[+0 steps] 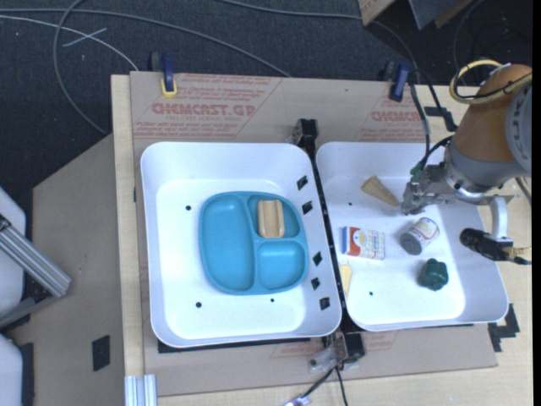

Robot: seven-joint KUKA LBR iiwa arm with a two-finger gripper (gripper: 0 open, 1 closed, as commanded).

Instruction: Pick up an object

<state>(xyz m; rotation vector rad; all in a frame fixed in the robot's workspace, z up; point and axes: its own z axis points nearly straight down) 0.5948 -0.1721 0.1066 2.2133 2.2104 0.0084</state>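
Observation:
The right bin [473, 307] holds several loose objects. A tan wedge [379, 190] lies near its back. A small white, red and blue box [363, 243] sits in the middle. Beside it a small grey and white can [418, 233] lies on its side, and a dark green lump [434, 274] rests toward the front right. My gripper [413, 198] hangs low in the right bin, between the wedge and the can, just behind the can. I see nothing held in it.
The left bin [169, 184] carries a blue divided tray [228, 244] with a tan block [270, 218] in its upper right compartment. A yellow strip [345, 277] lies at the right bin's left wall. Black clips [313, 218] line the divider.

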